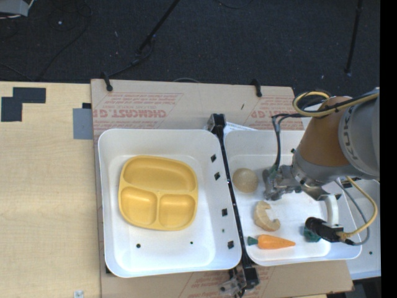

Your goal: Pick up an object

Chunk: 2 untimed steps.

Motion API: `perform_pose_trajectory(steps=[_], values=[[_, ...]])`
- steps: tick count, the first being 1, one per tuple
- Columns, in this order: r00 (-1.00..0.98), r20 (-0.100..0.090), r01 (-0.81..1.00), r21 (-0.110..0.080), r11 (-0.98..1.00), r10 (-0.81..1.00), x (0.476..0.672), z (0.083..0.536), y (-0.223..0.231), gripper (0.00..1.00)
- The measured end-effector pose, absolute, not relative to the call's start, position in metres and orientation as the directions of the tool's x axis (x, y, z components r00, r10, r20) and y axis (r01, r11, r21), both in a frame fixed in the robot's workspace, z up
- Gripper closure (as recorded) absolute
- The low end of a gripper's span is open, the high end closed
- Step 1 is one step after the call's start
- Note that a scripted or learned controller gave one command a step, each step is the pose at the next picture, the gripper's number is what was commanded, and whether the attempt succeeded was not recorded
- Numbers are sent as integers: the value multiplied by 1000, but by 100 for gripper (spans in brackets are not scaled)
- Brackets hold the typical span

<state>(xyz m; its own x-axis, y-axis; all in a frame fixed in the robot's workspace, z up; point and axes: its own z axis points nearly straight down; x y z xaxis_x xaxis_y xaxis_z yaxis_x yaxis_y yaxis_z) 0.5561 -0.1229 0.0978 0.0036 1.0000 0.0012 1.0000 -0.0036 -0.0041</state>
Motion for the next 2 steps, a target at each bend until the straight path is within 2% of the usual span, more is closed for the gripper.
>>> perform_pose_trajectory(steps=[2], values=[[-1, 0, 1000, 2, 1, 1000, 544, 209, -127, 100]])
